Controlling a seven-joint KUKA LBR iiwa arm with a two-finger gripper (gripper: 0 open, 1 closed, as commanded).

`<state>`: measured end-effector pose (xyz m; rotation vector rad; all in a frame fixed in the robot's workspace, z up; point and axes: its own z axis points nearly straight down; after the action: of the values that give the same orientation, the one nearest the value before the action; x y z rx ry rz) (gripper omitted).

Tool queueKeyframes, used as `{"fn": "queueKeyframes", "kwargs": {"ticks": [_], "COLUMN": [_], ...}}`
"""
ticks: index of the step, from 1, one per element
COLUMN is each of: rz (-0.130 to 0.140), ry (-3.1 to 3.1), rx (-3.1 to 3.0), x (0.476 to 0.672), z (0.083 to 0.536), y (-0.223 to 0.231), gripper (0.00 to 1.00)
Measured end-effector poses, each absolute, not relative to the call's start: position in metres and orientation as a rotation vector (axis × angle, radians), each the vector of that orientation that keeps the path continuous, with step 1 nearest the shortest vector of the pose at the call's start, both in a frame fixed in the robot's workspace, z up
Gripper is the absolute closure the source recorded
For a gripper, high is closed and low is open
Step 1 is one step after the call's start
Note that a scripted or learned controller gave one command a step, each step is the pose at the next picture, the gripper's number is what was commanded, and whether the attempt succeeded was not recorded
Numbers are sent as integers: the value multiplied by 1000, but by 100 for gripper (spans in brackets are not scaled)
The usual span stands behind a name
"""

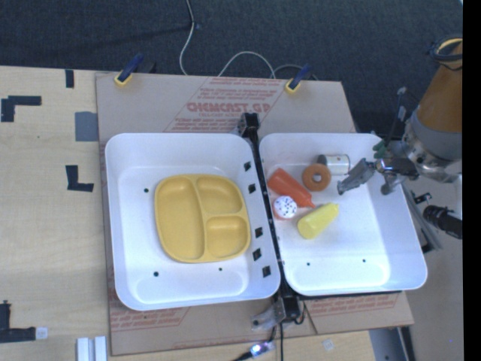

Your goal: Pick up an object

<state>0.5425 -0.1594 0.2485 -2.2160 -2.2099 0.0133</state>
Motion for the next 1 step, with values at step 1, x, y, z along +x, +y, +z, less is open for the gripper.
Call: {"fn": "queueKeyframes", "kwargs": {"ticks": [1], "rz": [2], "ry": [-2222], "rx": [-2219], "x": [545], "z": [256], "y": [-159], "gripper": [0]}}
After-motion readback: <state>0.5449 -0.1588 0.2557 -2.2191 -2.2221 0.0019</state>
